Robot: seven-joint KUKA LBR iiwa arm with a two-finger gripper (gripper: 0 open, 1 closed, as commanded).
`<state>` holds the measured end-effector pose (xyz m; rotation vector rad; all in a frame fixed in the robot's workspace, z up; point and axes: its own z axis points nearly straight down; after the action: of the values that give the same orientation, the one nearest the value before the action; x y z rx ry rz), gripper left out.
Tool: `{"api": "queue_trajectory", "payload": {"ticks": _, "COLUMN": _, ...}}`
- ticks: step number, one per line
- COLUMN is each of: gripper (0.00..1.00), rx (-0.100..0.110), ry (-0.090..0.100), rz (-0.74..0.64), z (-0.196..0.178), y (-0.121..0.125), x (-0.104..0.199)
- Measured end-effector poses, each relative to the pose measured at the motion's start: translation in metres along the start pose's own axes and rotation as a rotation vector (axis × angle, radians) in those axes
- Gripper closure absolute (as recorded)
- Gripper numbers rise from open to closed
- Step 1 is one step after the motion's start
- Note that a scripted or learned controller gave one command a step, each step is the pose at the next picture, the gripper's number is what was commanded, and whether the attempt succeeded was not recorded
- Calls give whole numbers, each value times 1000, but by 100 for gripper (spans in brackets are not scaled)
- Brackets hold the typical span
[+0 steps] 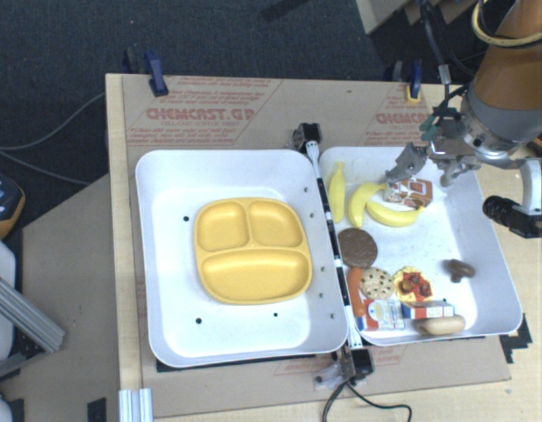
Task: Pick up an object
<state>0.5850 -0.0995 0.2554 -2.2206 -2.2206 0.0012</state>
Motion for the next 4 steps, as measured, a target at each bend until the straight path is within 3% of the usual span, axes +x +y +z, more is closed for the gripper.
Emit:
{"api": "queue_trajectory", "payload": {"ticks": 1, "gripper": 0, "rx": 4, "ry": 0, "rz": -2, "z": 101, "y": 63, "x": 3}}
{"api": "queue_trajectory", "payload": {"ticks": 2, "gripper": 0, "rx": -22, "ry": -6, "rz": 0, "z": 148, "y": 48, "x": 3}}
{"api": "queue_trajectory", "payload": {"ticks": 3, "gripper": 0, "rx": -31, "ry": -2, "rz": -2, "z": 157, "y": 59, "x": -50}}
{"api": "queue_trajectory", "payload": {"ticks": 4, "gripper": 100, "rx": -45, "ry": -8, "rz": -3, "z": 140, "y": 62, "x": -50}}
